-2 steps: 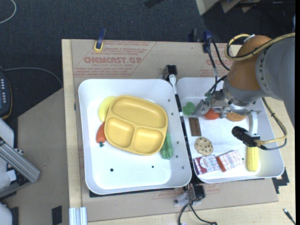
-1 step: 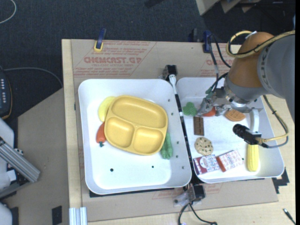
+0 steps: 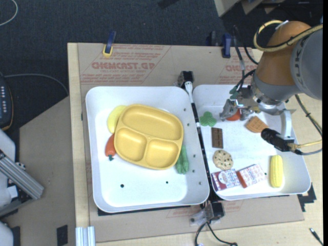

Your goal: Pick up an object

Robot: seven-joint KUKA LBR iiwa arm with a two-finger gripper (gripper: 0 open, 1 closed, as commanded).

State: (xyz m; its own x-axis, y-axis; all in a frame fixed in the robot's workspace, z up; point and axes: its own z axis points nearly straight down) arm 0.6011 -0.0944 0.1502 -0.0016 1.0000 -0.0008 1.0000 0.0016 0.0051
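Over the right white bin, the grey and orange arm is bent down, and its gripper is placed low beside a small red-orange piece; how wide it is cannot be told. A green leafy toy, brown chocolate bar, round cookie and yellow corn cob are spread nearby.

Dark blue-grey carpet floor fills the top and left. A light wood bench sits on it, covered w/ brown cardboard sheet printed in red lettering. Blue-and-yellow clamp and dark clamp grip its far edge. Thin cable loops on the carpet, top left. Even, soft light.
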